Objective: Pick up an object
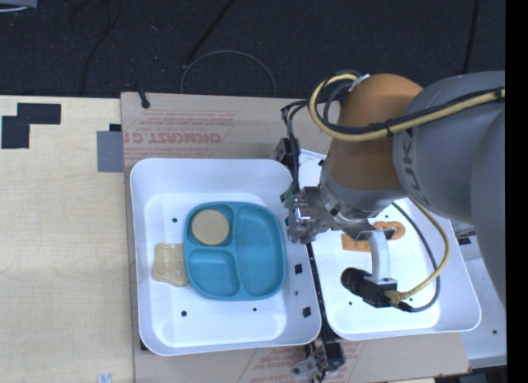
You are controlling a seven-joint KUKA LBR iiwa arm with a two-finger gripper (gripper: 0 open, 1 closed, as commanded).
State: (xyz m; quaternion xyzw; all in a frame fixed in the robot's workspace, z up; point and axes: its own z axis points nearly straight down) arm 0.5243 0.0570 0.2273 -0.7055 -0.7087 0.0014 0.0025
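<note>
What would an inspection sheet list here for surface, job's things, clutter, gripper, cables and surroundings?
Surface: cardboard sheet under the left bin and right bin.
Job's things: blue divided plate in the left bin, with a tan disc in its upper-left compartment; pale spongy piece against the plate's left edge; orange thing in the right bin, partly hidden by the arm.
Clutter: nothing seen.
Gripper: gripper at the divide between the bins; no thing seen in it.
Cables: thin cable loop on the dark floor.
Surroundings: pale tabletop on the left.

Blue divided plate [239,262] flat in left bin [157,323]; tan disc [209,226] in upper-left compartment.
</note>
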